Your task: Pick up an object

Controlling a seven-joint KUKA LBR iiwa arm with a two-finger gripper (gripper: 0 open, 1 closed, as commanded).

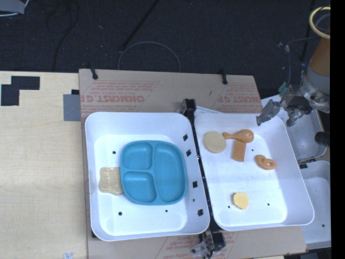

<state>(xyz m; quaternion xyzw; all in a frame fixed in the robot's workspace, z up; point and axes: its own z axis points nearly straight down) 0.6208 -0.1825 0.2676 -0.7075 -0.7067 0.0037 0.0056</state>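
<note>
Pretzel (264,162) in rt bin (294,161), gripper (281,114) open over far rim

A pale wooden worktop (38,166) fills the left side, marked with black tape patches (19,88) and a grey square (70,107). A brown cardboard sheet (161,90) with reversed red printing lies on it. Behind, a dark carpeted floor (215,26) runs across the top, with thin black cables (148,50) looping over it. Lighting is even and dim.
</note>
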